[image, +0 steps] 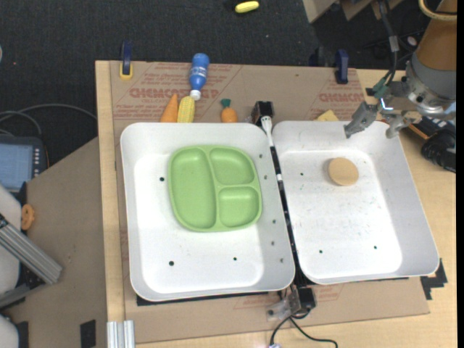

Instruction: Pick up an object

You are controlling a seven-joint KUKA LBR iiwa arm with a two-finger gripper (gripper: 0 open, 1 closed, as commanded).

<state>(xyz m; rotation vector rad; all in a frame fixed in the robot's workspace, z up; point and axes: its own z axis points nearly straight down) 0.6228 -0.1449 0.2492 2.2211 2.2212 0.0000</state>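
i see my gripper [376, 119] spread open, holding nothing, at the right bin's [406, 216] far edge; disc [343, 171] unpicked.

Bright, even light falls from overhead across the bench, and the two white bins [348, 259] come close to washing out, their floors nearly featureless. Shadows are soft and short: a faint one hugs the green tray [214, 188], another sits under the tan disc [343, 172]. The dark carpet [87, 20] at the top swallows detail. Focus is fair in the middle, softer toward the corners, and the gripper [378, 119] looks slightly smeared. Fine grain shows throughout.
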